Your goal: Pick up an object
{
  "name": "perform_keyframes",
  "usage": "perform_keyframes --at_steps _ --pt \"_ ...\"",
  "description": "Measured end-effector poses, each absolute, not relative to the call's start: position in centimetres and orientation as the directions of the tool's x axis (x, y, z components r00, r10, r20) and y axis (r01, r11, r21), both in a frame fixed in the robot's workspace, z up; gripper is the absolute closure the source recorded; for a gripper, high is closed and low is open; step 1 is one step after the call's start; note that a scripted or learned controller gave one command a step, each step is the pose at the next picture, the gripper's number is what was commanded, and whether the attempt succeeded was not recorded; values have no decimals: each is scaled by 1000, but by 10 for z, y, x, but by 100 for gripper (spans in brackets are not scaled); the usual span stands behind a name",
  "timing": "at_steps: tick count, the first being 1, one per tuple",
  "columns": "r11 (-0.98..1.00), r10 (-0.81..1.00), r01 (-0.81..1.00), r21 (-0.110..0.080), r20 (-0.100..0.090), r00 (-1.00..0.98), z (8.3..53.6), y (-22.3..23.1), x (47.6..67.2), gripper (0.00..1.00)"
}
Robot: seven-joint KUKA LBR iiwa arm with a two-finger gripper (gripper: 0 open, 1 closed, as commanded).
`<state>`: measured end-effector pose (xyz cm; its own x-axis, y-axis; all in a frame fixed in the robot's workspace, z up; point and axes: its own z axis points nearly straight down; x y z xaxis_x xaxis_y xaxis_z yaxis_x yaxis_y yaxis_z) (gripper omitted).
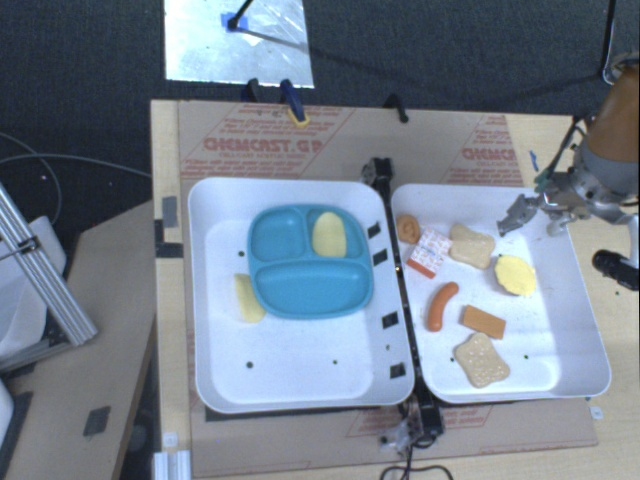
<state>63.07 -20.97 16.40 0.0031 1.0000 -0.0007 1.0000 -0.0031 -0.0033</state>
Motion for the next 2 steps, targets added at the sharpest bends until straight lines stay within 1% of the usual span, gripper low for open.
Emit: perform_keyframes --at_steps 1,2 --pt "-1 1000 1000 -5 1 1 80 -206 574 0" --pt "10 1000 1000 9 -1 -10 86 -160 652 0"
